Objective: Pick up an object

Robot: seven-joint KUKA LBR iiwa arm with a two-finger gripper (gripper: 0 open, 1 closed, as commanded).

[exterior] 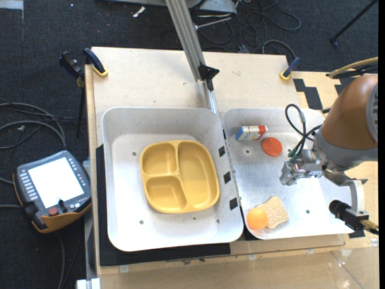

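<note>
At the near edge of the right bin (313, 221) sit a round orange ball (257, 219) and a tan cracker-like piece (276, 212), touching each other. The middle floor of this bin is bare, with room to move. The gripper (289, 177) hangs over it; I cannot tell how wide it is. Farther back lie a red disc (272, 147) and a small box (251, 132); its writing is too small to read. The left bin (120, 161) holds a yellow tray (179, 176).
</note>
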